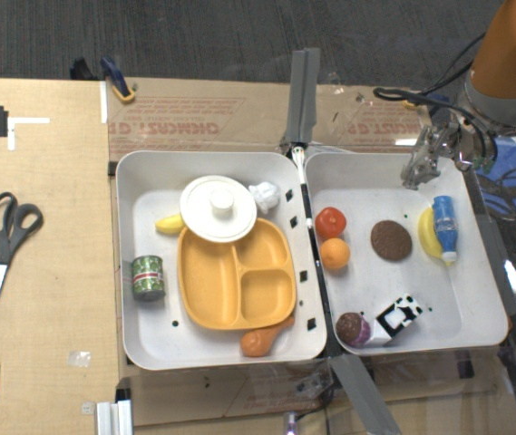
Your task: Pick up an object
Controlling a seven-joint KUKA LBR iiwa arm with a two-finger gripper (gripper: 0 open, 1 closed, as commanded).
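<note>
My gripper (416, 172) hangs over the far rim of the right bin (475, 333), above its back right part, with nothing seen in it. Below it in that bin lie a blue bottle (444, 227) against a banana (428, 234), and a brown disc (391, 240). A red tomato (331, 221) and an orange (335, 254) sit by the left wall. A purple ball (352, 328) and a black-and-white block (399, 317) rest near the front.
The left bin (135, 343) holds a yellow divided plate (237, 281), a white lid (219, 208), a white crumpled piece (265, 194), a yellow fruit (170, 225), a green can (148, 277) and an orange item (259, 341). Scissors (4, 243) lie far left.
</note>
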